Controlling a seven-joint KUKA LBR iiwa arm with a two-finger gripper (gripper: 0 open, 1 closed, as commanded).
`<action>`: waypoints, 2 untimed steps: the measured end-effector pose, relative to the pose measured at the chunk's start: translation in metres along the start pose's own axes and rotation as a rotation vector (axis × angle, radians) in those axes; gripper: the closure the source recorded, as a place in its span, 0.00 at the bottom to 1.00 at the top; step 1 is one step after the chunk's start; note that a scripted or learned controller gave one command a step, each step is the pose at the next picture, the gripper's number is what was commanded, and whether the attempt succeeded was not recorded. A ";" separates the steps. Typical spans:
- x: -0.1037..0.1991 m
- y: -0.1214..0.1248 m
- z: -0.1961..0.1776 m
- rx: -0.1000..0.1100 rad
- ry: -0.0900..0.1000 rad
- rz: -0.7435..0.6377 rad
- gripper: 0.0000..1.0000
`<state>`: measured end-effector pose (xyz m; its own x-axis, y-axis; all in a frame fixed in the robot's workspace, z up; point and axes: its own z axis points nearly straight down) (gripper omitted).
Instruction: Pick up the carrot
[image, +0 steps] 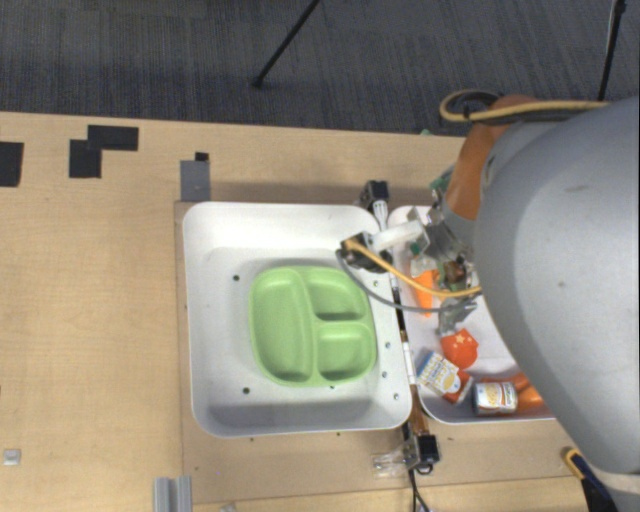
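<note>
Grey arm reaching into right bin (470, 412), claw (447, 288) low over carrot (426, 289), grip impossible to tell, green divided tray (312, 325) in left bin (215, 300)

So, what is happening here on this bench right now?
A grey robot arm reaches in from the right, its gripper down in the right bin, close to an orange carrot. Whether it holds the carrot cannot be told. A red tomato-like item and small packets lie nearer the front of that bin. The left bin holds a green divided tray.
</note>
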<state>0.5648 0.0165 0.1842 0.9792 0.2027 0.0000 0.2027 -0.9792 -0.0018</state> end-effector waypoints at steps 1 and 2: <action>0.050 0.001 0.000 0.000 0.001 0.001 0.00; 0.003 0.013 0.000 0.000 -0.002 -0.001 0.00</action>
<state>0.5704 0.0043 0.1840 0.9790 0.2037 -0.0019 0.2037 -0.9790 -0.0014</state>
